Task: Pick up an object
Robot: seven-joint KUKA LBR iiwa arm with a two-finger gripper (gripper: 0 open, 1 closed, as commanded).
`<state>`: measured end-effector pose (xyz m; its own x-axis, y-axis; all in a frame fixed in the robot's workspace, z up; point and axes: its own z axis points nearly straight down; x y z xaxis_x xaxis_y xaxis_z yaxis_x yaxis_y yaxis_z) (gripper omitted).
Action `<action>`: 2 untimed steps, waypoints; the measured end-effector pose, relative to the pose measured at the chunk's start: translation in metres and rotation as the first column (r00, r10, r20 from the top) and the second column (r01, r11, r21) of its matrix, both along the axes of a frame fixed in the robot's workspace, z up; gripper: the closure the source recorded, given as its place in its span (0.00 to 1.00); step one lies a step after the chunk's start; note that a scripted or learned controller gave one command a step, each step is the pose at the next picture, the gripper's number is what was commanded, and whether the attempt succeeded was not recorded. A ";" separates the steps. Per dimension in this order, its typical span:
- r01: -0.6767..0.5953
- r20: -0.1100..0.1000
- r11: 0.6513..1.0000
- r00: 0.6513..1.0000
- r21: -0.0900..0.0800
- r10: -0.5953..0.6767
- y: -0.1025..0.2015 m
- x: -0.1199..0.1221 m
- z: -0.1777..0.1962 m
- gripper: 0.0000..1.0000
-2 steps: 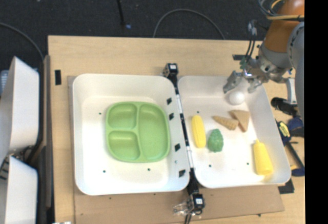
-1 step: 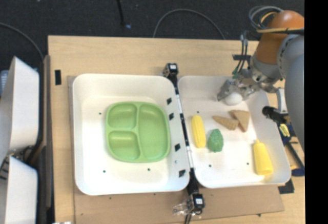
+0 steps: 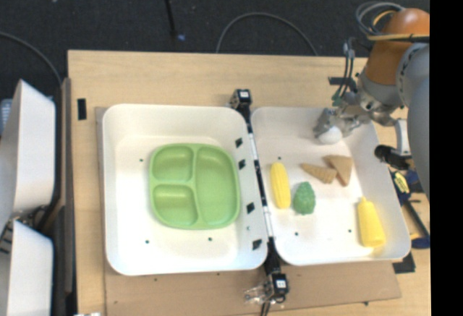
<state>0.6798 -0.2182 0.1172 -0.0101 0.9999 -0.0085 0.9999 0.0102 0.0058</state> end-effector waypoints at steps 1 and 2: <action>0.002 0.003 1.000 1.000 0.006 -0.002 0.002 0.001 0.066 1.00; 0.003 0.003 1.000 1.000 0.005 -0.003 0.000 0.002 0.122 1.00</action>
